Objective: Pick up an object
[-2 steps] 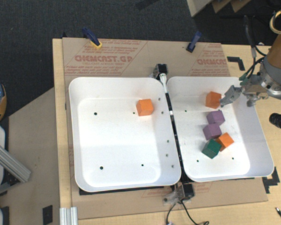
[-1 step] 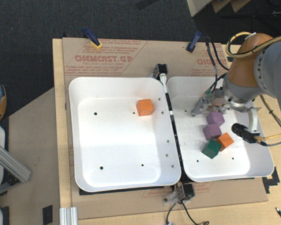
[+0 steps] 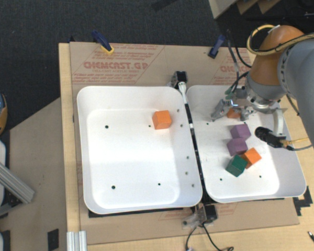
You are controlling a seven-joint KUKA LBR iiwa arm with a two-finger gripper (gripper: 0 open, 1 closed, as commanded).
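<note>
Two shallow white bins sit side by side on a brown cardboard-covered bench (image 3: 120, 61). The left bin (image 3: 94, 156) holds one orange cube (image 3: 161, 120), lying toward the bin's 1 o'clock area, well apart from everything else.

The right bin (image 3: 282, 177) holds a small cluster of blocks. A purple block (image 3: 240, 132) lies near the bin's centre, and a second purple block (image 3: 236, 146) touches it at its 6 o'clock side. Just beside that, at about 4 o'clock from it, is a smaller orange block (image 3: 253, 156), and a green block (image 3: 236, 166) sits at 7 o'clock from the orange one, touching or nearly touching both it and the lower purple block.

The grey arm (image 3: 298, 67) with its orange band reaches in from 3 o'clock, and its gripper (image 3: 231, 110) hangs over the right bin's 12 o'clock portion, just above the upper purple block. A bit of orange (image 3: 234, 114) shows at the gripper's tip, but I cannot tell whether this is a block or part of the tool, nor whether the jaws are open, closed, or gripping anything.

A black clamp (image 3: 180, 79) sits at 12 o'clock where the two bins meet, and another fitting (image 3: 205, 213) at 6 o'clock. Two blue clips (image 3: 102, 42) and (image 3: 216, 46) pin the cardboard's far edge.
</note>
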